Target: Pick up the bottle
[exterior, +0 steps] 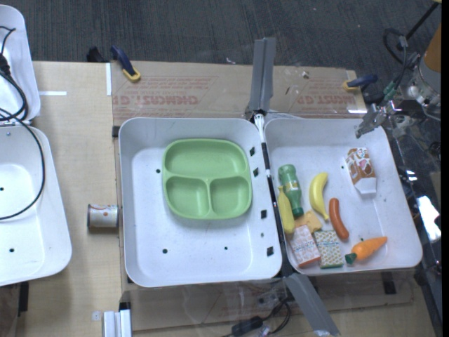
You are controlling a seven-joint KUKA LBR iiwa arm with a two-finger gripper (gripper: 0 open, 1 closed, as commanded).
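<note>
The left bin (140,209) holds a green tray (207,177) at its centre. The bottle (290,189) lies at nine o'clock in the right bin (393,188), beside a banana (319,195). The gripper (372,121) hovers at one o'clock; whether it is clenched, I cannot tell.

The arm enters at the upper right edge of the camera view, where 1 pale, rounded stretch of its body shows at the frame's border. Below and to the left of that, the wrist carries dark cabling and metal fittings. The gripper (370,121) points down and leftward from the wrist, its tip low and slanted. The parts near its tip look small and blurred.
</note>
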